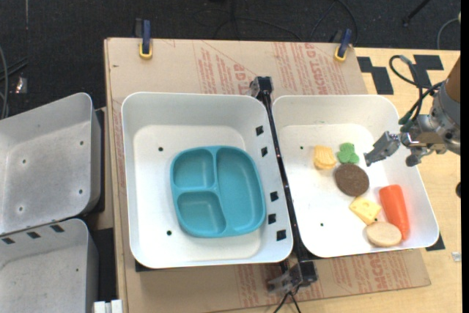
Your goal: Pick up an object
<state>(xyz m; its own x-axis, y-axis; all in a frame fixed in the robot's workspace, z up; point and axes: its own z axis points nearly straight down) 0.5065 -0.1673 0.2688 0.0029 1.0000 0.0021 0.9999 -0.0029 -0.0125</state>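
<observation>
Dark floor with loose cables surrounds the tabletop (220,62), a brown board held by two yellow clamps at its far edge. Two shallow white bins sit on it side by side, touching along a black divider. The left bin (146,121) holds a teal divided plate (218,190) lying flat near its middle, with one long compartment and two smaller ones.

The right bin (322,110) carries the food toys, gathered from its centre out toward 4 o'clock. A small yellow-orange piece (324,157) lies just beside a green piece (347,154). Below them, toward 5 o'clock, rests a brown disc (352,179). A yellow wedge (364,210) sits just under the disc, a tan round piece (384,234) lies near the bin's front corner, and an orange carrot (396,209) lies lengthwise between the wedge and the bin's right wall.

The arm comes in from 3 o'clock, its grey wrist over the bin's right rim. The hand (382,148) points toward 9 o'clock, tilted slightly down, hovering over the bin near the green piece and above the brown disc. Whether its dark fingers are spread or together I cannot tell. Nothing shows between them.
</observation>
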